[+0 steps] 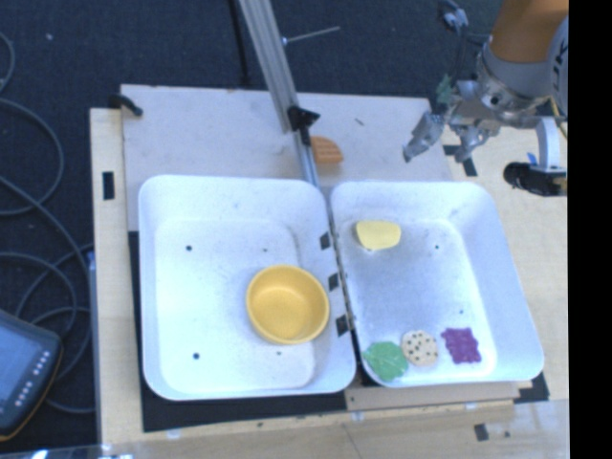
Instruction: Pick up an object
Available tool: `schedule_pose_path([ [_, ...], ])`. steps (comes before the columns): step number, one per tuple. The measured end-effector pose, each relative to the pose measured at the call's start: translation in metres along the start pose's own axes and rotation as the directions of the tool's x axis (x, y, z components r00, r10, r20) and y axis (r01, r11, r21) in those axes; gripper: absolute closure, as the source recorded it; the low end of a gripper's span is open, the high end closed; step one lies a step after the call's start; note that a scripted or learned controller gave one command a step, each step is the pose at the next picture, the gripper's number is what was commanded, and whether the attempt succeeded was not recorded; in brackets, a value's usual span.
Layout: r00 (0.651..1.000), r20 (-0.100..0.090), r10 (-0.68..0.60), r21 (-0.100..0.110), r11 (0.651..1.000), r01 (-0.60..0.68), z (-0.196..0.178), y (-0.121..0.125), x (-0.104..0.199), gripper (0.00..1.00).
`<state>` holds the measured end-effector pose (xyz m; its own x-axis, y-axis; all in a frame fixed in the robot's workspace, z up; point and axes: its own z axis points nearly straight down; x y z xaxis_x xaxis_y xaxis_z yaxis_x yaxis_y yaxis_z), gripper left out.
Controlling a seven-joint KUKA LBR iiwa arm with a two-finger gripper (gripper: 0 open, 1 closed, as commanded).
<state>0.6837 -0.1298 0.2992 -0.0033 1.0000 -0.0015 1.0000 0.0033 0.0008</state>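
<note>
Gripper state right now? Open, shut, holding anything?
Gripper: open, nothing between its fingers; it hangs above the bench behind the right bin.

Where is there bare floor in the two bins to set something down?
Left bin: open all round the yellow bowl. Right bin: bare middle, between the yellow piece and the crowded near row: green piece, cookie, purple piece.

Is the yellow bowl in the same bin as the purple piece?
No. The yellow bowl sits in the left bin, while the purple piece lies in the right bin.
</note>
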Motion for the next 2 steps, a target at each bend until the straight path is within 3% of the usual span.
schedule_pose_path([
  [1, 1.000, 0.001, 0.000, 0.000, 1.000, 0.000, 0.000, 0.000, -0.001, 0.00],
  [2, 1.000, 0.001, 0.004, 0.006, 1.000, -0.004, 0.062, -0.003, -0.007, 0.00],
])
